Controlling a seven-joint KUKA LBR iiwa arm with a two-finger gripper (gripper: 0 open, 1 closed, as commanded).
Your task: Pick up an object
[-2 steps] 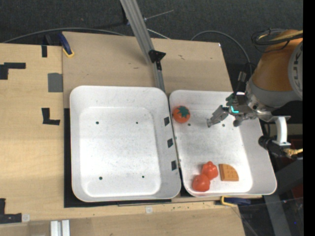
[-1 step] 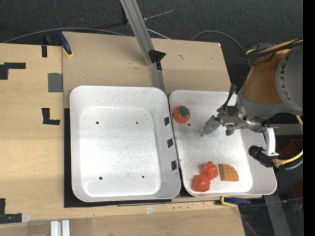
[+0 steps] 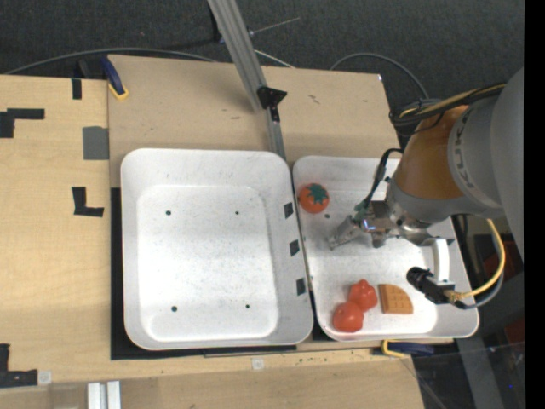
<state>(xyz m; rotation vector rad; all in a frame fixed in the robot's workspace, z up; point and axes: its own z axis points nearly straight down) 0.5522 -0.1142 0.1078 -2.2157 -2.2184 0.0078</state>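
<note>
White plastic makes up the two shallow bins that sit side by side on the pale wooden worktop [image 3: 196, 118], the left bin [image 3: 204, 254] broad and the right bin [image 3: 341, 173] narrower, their inner rims touching along the middle. Every loose thing lies in the right bin. A small orange-red toy tomato [image 3: 313, 198] with a green top sits near that bin's upper left corner, close to the shared rim. Along the near edge lie two red rounded toys, one [image 3: 362, 294] touching the other [image 3: 347, 317] just below and to its left, and a tan waffle-like square [image 3: 395, 299] lies just beside the upper red one, on its right. The arm [image 3: 430, 164], grey with an orange band, reaches in from the right and ends in the gripper [image 3: 334, 240], which is low over the middle of the right bin, pointing left. It lies between the tomato above and the red toys below, apart from both, and nothing can be seen held in it; whether it is open or closed cannot be told from this angle. A grey metal rail [image 3: 237, 41] slants down from the top edge to a black bracket [image 3: 271, 97] behind the bins. Black tape marks [image 3: 83, 201] dot the wooden panel at left.
</note>
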